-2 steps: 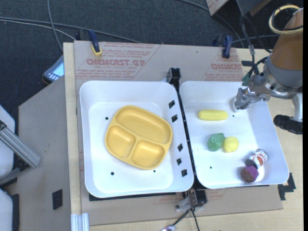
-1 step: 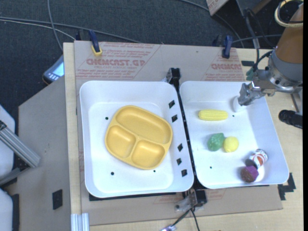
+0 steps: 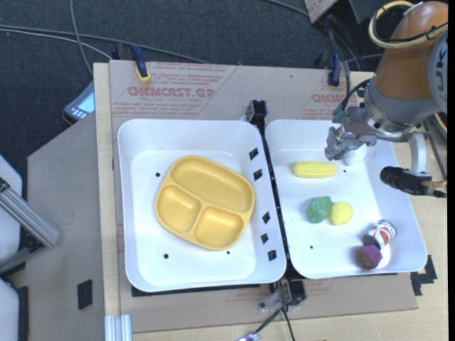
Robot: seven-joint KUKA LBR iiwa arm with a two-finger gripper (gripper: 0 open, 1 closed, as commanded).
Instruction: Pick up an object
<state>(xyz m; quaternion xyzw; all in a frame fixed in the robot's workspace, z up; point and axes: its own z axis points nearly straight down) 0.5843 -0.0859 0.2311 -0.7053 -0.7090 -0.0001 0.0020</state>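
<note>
The right bin (image 3: 298,258) holds a yellow corn cob (image 3: 315,170) near its back, a green lumpy ball (image 3: 319,209) beside a small yellow ball (image 3: 342,213) in the middle, and a purple ball (image 3: 369,256) with a red-and-white object (image 3: 384,232) at the front right. My gripper (image 3: 340,150) hangs over the back of the right bin, just above and right of the corn cob. Nothing shows between its tips.
A yellow divided tray (image 3: 205,201) lies in the left bin (image 3: 138,190). A row of black clips (image 3: 264,219) runs along the seam between the bins. Blue clamps (image 3: 142,69) hold the cardboard at the back edge.
</note>
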